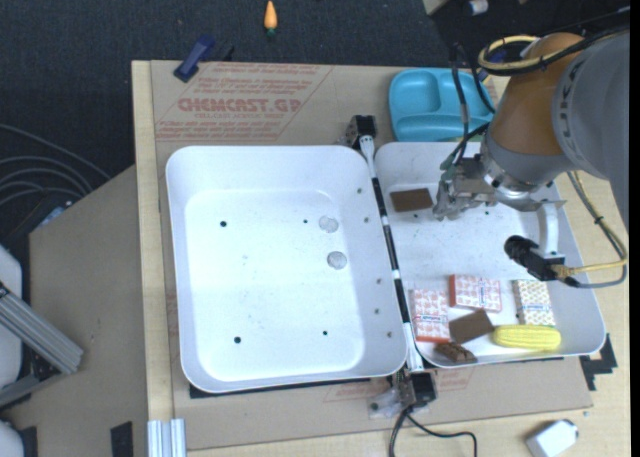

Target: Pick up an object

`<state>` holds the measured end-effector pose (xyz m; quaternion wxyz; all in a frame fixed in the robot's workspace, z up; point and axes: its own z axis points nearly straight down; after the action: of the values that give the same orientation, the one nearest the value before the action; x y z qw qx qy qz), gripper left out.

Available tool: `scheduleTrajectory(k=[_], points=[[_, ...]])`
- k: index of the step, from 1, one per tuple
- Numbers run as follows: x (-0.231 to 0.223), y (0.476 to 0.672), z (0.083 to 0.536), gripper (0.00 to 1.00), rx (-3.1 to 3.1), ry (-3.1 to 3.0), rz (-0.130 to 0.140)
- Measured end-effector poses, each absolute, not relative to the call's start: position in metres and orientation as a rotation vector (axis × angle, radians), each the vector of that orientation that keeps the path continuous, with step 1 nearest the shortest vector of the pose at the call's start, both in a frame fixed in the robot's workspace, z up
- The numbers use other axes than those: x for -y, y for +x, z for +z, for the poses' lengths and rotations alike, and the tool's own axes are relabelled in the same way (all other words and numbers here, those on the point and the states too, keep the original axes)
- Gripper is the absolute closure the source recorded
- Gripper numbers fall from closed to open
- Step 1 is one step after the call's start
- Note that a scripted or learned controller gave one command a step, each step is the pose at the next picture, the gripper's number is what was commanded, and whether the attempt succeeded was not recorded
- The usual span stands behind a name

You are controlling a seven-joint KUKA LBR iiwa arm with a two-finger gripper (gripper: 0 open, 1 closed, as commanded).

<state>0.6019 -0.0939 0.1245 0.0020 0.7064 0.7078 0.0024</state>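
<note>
gripper (443,203) low in the right bin (585,290), near its far left corner. whether the claw is released or clenched: cannot tell, the wrist hides too much. nothing visibly held.

brown block (409,200) lies flat just to the claw's left, close beside it, maybe touching; contact not clear. likeliest target by nearness. looks small, flat, stiff, probably light. judgement: take it across the short sides, claw straight down over its middle; a thin flat piece on smooth plastic may slide away if nudged from one side.

other things sit well away from the claw, toward the near end of the bin: three patterned red-and-white packets (476,292), a second brown piece (470,326), a yellow corn-like toy (527,338) that would likely roll.

left bin (190,180), beyond the block from the claw, holds two small grey discs (333,243). blue tray (425,103) behind the claw, off the bins.
</note>
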Motion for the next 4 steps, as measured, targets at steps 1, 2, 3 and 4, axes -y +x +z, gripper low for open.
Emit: scheduleTrajectory(k=[1,2,3,4], points=[[0.094,0.602,0.124,0.00,-2.221,2.217,0.007],[0.094,0.602,0.134,1.00,-2.221,2.215,0.009],[0.094,0.602,0.134,0.00,-2.221,2.216,0.008],[0.094,0.603,0.144,1.00,-2.220,2.214,0.011]])
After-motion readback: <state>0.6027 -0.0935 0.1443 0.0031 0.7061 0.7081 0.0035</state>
